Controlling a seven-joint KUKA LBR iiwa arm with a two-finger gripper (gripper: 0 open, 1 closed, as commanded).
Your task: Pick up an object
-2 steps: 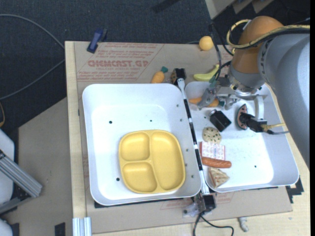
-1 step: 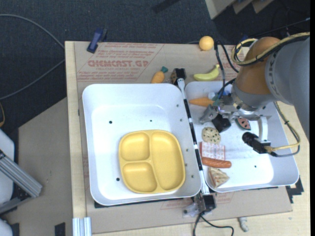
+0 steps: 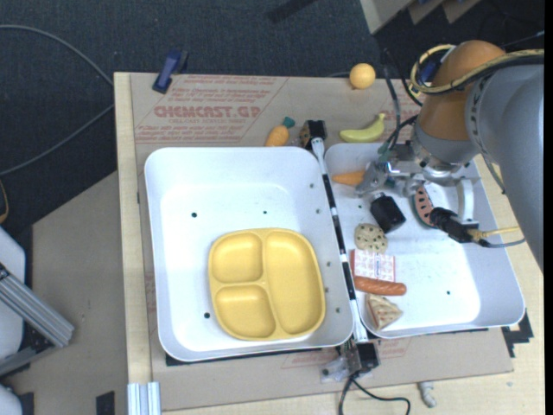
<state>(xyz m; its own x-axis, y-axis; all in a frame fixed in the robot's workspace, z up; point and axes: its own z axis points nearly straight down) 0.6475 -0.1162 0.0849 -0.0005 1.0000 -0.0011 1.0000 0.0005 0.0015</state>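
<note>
My gripper [image 3: 390, 176] hangs low over the far left part of the right bin [image 3: 484, 305]. An orange carrot piece [image 3: 349, 178] lies just left of it. A small black block [image 3: 386, 213] rests right below it, and a reddish curved slice [image 3: 422, 204] sits to its right. Further toward the front lie a speckled cookie [image 3: 370, 235], a pink and white packet [image 3: 373, 264], a red sausage [image 3: 378, 286] and a tan sandwich wedge [image 3: 384, 311]. Nothing shows between the gripper's tips.
The left bin [image 3: 173, 188] holds a yellow divided plate [image 3: 266, 282]. On the board behind the bins lie a banana [image 3: 363, 130], an orange ball [image 3: 363, 76], a small carrot toy [image 3: 278, 135], a black item [image 3: 314, 131] and a blue object [image 3: 168, 71].
</note>
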